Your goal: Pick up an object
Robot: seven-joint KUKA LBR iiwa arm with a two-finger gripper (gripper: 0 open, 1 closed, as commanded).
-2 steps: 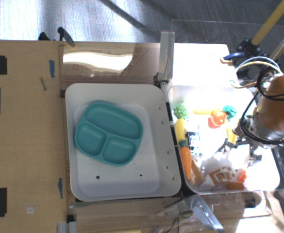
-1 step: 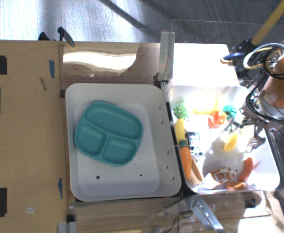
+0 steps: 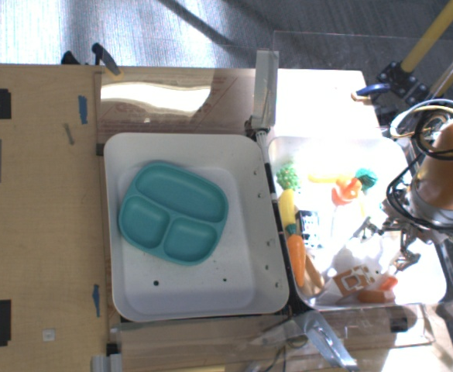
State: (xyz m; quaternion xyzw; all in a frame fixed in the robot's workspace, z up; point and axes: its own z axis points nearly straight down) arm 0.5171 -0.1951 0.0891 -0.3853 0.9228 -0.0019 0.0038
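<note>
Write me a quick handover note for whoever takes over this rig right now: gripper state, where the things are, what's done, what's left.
Gripper: over the right bin, nothing visibly between its fingers; open or shut is unclear.
Things: carrot, corn and green piece lie along the right bin's left wall; orange items sit further right. The teal divided plate sits in the left bin.
Done: no pick visible.
Left: grasp and lift one object.

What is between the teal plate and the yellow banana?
In the camera view, bare white floor of the left bin, then the bins' adjoining walls, separate the teal three-section plate from the yellow toy banana.
</note>
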